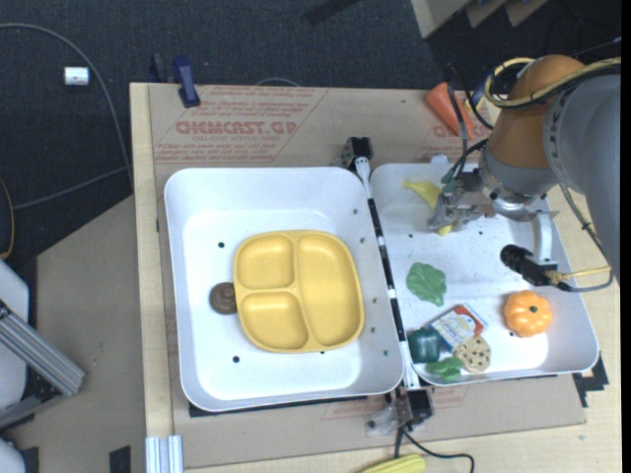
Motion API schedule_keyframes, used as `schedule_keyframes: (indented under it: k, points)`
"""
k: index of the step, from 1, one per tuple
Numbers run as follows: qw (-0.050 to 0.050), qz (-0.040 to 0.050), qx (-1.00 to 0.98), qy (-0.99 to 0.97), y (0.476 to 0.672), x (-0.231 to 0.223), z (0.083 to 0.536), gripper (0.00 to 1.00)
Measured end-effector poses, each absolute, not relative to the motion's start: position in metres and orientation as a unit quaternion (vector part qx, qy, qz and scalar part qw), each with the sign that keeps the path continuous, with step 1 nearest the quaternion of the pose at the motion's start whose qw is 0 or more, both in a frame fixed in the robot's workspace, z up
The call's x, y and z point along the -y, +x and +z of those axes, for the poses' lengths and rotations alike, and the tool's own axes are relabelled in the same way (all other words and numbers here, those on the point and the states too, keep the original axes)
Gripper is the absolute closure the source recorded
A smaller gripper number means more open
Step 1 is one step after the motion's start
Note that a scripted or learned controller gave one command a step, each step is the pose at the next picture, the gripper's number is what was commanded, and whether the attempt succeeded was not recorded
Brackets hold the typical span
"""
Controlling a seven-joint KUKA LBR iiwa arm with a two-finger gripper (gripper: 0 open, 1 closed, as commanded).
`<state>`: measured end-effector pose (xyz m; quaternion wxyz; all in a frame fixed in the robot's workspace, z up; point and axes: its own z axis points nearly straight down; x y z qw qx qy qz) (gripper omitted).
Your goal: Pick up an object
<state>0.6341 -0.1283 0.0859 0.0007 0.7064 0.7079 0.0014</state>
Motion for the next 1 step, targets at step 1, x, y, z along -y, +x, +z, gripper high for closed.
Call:
schedule_keyframes:
  k: [1]
  points:
    - [0.001,0.0011,-0.708,0.707,0.6091,0.0568,0.1856,1.00]
